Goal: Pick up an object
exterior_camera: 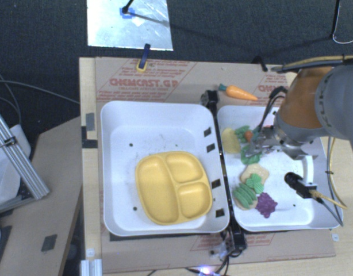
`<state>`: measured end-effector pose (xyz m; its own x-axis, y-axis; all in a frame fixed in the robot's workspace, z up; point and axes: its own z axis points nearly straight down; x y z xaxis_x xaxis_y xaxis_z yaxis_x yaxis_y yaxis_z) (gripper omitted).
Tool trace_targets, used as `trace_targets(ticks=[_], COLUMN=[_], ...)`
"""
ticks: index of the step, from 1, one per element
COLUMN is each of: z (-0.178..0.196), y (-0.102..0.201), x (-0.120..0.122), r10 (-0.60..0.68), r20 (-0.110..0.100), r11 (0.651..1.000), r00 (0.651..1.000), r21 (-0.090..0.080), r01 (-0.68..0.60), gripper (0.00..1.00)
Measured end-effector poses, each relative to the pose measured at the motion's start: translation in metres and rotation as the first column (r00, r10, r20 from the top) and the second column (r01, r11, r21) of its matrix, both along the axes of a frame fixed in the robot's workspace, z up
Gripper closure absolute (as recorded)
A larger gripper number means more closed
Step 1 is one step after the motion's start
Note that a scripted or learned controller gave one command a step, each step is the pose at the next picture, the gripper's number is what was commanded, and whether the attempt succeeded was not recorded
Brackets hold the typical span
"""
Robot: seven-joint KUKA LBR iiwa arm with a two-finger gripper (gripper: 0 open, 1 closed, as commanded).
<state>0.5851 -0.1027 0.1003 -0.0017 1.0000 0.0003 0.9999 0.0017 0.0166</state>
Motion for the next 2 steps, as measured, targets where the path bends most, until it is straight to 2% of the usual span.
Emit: trace_targets(ticks=[1, 2], z=[0.0896, 0.0843], y=[0.0489, 0.0457], x=[-0.0289, -0.0294], r10=[0.007, 0.001], r20=[-0.009, -0.014], r11=[1.0, 1.0], r00=[1.0, 1.0], r21=[0.001, 0.0], r01=[-0.007, -0.001], gripper=[1.0, 0.0])
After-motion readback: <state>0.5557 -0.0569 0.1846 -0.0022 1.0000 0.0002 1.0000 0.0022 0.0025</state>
